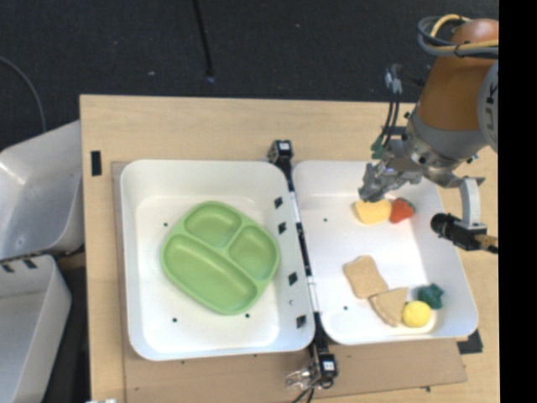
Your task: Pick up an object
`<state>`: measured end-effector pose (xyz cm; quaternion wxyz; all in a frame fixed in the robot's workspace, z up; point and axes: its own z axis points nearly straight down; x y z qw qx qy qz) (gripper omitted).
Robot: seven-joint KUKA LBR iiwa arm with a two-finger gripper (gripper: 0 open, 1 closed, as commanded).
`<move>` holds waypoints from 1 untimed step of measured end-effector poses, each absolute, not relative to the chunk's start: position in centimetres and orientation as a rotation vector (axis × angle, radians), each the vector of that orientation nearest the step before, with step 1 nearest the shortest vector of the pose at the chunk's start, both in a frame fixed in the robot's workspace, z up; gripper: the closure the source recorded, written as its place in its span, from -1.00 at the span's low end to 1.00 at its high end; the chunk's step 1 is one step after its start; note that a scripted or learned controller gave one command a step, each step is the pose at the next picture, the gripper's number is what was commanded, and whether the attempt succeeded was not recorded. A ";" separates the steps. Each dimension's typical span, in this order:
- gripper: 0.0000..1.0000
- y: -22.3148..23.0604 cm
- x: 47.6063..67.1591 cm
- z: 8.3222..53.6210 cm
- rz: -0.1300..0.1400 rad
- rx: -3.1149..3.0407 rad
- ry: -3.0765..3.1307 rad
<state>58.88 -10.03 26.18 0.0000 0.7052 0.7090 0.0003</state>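
The desk (185, 124) carries two white bins side by side. The left bin (143, 225) holds a green divided plate (220, 257) near its middle. I reach into the right bin (336, 225) with my arm, its orange band (453, 99) above that bin's far right corner. My gripper (376, 185) hangs low over the far part of the right bin, right at the top edge of a yellow piece (372, 212); I cannot tell how its jaws stand. A red piece (403, 211) touches the yellow one on its right. Toward the near edge lie a tan bread slice (363, 275), a tan wedge (388, 306), a yellow ball (417, 314) and a small dark green piece (431, 293).
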 end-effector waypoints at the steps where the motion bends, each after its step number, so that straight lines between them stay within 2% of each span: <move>1: 1.00 -5.4 57.8 24.9 0.000 2.216 2.227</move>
